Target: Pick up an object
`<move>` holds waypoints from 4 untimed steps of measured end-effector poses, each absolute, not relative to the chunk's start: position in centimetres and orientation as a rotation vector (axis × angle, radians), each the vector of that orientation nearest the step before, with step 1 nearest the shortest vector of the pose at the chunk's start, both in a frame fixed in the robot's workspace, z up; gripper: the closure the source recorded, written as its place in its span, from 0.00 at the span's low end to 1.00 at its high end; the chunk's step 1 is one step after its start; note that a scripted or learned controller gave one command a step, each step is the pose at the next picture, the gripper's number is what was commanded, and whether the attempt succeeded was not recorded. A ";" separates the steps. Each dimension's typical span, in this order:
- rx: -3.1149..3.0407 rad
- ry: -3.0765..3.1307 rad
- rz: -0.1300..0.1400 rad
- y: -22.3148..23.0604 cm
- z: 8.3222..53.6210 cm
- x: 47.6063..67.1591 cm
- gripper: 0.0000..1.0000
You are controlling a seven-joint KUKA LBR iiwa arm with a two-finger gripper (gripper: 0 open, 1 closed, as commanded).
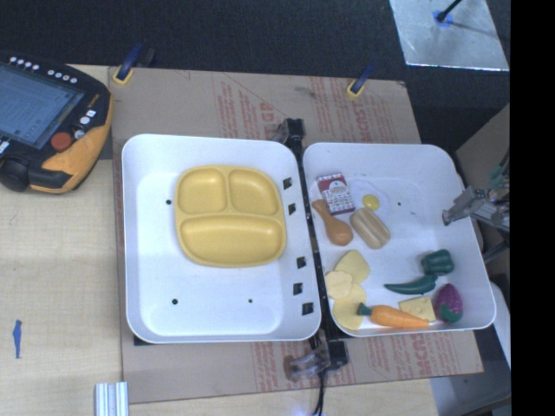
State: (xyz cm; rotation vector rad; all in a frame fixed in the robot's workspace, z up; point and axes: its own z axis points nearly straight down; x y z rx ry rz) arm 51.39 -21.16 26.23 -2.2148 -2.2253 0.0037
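Note:
The right bin (408, 167) holds several toy foods. A red and white packet (334, 192), a brown drumstick (333, 223) and a tan bread roll (370, 229) lie at its left. Yellow cheese slices (350, 273) and an orange carrot (395, 317) sit near the front. A green pepper (437, 262), a green chili (414, 285) and a purple piece (448, 302) lie at the right. My gripper (471, 205) hangs at the bin's right rim, above and right of the green pepper, with nothing seen in it.
The left bin (147, 302) carries a yellow divided plate (231, 214). A teach pendant (45, 133) rests on the bench at the far left. Black clips (305, 258) join the bins along the middle. A small yellow disc (371, 203) lies by the roll.

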 end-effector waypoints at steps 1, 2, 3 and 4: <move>-2.202 -2.225 0.010 -20.9 12.5 58.2 0.00; -2.212 -2.219 0.009 -21.2 8.9 53.5 0.00; -2.204 -2.236 -0.003 -12.2 9.2 57.6 0.00; -2.207 -2.241 -0.016 -2.1 19.9 58.7 0.00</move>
